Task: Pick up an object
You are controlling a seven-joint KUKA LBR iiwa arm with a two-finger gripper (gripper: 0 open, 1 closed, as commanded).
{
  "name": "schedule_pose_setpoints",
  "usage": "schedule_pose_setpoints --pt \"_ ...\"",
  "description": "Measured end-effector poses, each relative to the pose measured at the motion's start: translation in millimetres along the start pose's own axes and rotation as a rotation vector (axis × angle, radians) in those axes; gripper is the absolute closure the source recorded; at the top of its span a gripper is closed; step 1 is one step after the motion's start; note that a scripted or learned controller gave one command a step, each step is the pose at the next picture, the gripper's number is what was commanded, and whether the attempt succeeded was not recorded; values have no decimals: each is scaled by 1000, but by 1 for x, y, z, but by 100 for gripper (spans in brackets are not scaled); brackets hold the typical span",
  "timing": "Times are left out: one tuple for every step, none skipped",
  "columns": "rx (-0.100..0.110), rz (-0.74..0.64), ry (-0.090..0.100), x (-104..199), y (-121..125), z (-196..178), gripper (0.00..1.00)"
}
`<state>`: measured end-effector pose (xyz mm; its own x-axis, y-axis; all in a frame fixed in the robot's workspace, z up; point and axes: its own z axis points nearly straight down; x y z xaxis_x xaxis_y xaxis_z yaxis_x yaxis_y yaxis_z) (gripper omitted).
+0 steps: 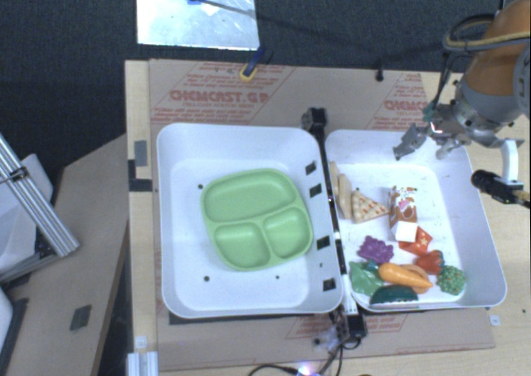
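Observation:
My gripper [426,147] hangs over the back edge of the right bin [477,225], its two fingers spread open with nothing between them. Toy food lies in that bin, in front of the gripper and apart from it. There is a tan wedge slice [361,204], a pale slice [341,189] on its left, and a red and white carton [403,203]. A white cube [406,231] sits on red pieces [421,243]. Toward the front are purple grapes [375,248], an orange carrot [403,274] and green broccoli [450,280].
The left bin [178,200] holds a green divided plate [253,218]. A black-clipped divider [325,208] runs between the bins. A green leaf [362,278] and a dark green piece [395,295] lie at the right bin's front edge.

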<state>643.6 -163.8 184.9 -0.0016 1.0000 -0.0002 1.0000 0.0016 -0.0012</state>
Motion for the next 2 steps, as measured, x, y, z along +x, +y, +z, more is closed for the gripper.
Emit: schedule_pose_setpoints --pt "-1 -3 0 9 -2 47 0" --pt "-1 -3 0 10 -1 99 0"
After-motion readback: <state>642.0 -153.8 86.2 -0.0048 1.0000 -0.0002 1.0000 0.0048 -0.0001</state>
